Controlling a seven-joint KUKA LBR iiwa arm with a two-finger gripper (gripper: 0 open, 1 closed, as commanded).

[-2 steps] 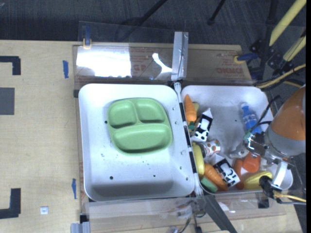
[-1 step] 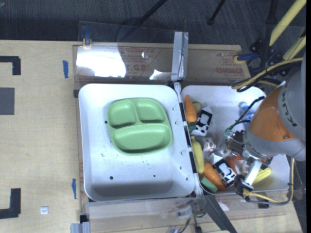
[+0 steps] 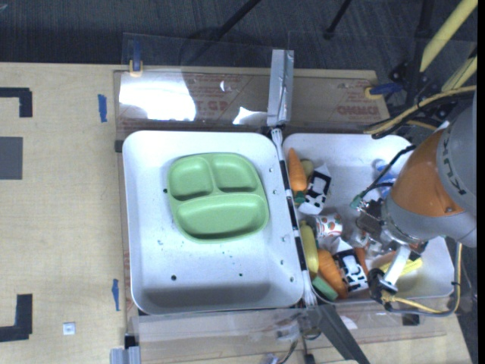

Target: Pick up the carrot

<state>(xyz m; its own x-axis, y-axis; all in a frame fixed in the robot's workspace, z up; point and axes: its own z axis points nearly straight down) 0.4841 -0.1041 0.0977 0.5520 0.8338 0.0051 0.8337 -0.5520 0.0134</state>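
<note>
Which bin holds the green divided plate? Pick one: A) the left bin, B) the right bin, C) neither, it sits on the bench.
A: the green plate lies in the middle of the left bin, apart from the clutter in the right bin.

The left bin [image 3: 151, 264] holds a green sectioned tray [image 3: 217, 196], lying flat near its centre. To the right of that tray, the right bin [image 3: 345, 149] contains a yellow banana [image 3: 308, 247] against its left wall.
</note>
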